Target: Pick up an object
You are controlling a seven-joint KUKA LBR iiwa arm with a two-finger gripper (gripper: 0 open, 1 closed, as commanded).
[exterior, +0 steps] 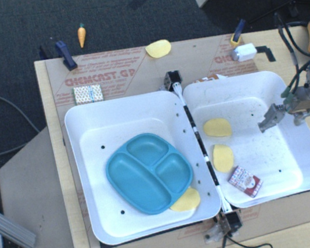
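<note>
My gripper point(266, 121): right side of frame, over the right bin point(308, 180), tips pointing left. Fingers too blurred to read, so can't tell if spread or clenched. Nothing visible between them.
My arm: comes in from right edge of frame, grey wrist w/ cables looping above it.
Right bin contents: yellow chip-like piece point(217, 128) upper left of this bin, left of my gripper and apart from it. 2nd yellow piece point(223, 158) just below the 1st, near the divider. Small red-and-white packet point(244, 181) lower centre of bin, tilted.
Left bin point(85, 129): blue divided plate point(149, 172) w/ 3 compartments, lying flat, centre of bin. Another yellow piece point(185, 200) at plate's lower right rim, partly tucked under the plate edge.
Bins: side by side, touching along centre line, black clips at top point(172, 78) and bottom of the seam.
Bench top: cardboard sheet point(117, 71) w/ red print under both bins. Yellow piece point(158, 48) on it, upper centre of frame. Small patterned packet point(88, 93) upper left, just above left bin. White block point(244, 52) upper right of board, above right bin. Blue clamp point(65, 54) at board's upper left corner.
Floor: dark carpet. Small orange carrot-shaped toy point(82, 35) lies off the board, upper left of frame.
Nearest pickable thing: upper yellow piece in right bin, left of gripper tips, not touching.
</note>
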